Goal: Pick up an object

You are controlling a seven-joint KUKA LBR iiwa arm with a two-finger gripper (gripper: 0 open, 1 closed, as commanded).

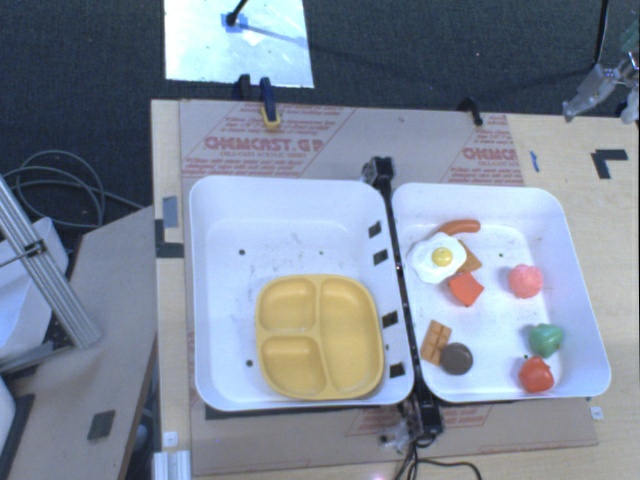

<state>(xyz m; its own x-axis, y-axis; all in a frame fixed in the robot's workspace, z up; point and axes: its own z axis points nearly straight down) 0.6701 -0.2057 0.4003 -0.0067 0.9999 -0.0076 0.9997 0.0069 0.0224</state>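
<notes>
bright, even overhead light | glare blowing out the white bins and the shiny sheet up top | shadows pretty faint | a bit soft and grainy overall, dark floor mostly noise

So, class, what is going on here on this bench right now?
Nothing is being handled yet. The arm's gripper sits at the upper right, away from both bins. The left white bin holds a yellow divided plastic tray. The right white bin holds toy food: a fried egg, a sausage, a pink ball, a green pepper and a red tomato.
</notes>
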